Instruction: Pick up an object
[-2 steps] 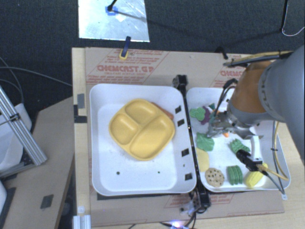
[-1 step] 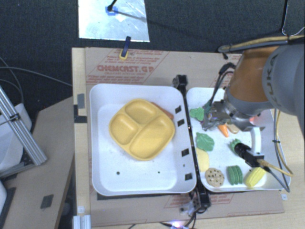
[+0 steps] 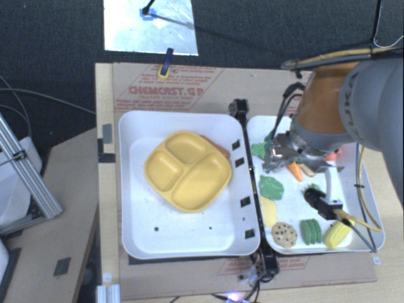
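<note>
Cardboard: it lies under both bins. You see only its printed far strip and thin edges.
Arm: it comes in from the right and is cut off by the frame edge. Its grey body and orange band cover the far right part of the right bin.
Left bin: it holds the plate, near the middle.
Right bin: its far right corner is hidden under the arm. The small objects you can pick are all in this bin.
Plate: yellow, with three compartments, lying flat.
Gripper: it is low over the far left part of the right bin, between the upper leaf and the carrot. It looks like blurred metal, so you cannot tell how far open it is, nor whether it has hold of anything.
Lower leaf: green, just in front of the gripper.
Upper leaf: green, near the bin's left wall, partly behind the gripper.
Corn: yellow, in the near right corner.
Cookie: at the near wall, left of the green pod.
Green pod: ridged, between cookie and corn.
Yellow piece: against the left wall. Its kind is hard to make out.
Carrot: orange, just right of the gripper, its far end under the arm.
Red thing: only a sliver shows behind the plate's far right rim.
</note>
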You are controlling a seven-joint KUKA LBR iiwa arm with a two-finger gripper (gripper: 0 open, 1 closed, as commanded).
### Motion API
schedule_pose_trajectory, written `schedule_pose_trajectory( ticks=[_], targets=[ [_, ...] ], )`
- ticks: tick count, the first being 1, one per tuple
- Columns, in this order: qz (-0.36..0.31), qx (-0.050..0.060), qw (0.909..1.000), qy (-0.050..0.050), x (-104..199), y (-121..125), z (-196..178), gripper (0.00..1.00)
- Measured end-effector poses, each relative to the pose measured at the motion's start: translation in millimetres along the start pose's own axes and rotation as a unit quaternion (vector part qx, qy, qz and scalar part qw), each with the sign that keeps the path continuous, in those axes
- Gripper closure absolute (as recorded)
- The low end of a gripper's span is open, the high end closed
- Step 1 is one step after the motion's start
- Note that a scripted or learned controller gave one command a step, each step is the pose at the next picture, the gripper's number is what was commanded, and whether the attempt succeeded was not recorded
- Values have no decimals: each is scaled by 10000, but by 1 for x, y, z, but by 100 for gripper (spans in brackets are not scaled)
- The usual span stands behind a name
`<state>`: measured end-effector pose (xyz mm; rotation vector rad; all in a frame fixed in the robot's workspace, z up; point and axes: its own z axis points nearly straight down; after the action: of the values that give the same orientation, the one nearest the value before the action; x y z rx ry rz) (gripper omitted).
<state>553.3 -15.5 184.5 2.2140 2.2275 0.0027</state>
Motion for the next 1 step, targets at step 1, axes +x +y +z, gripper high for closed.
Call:
schedule_pose_trajectory(
  ticks=[1],
  targets=[
    [-4,5,10000,2,18,-1,0,100]
  ],
)
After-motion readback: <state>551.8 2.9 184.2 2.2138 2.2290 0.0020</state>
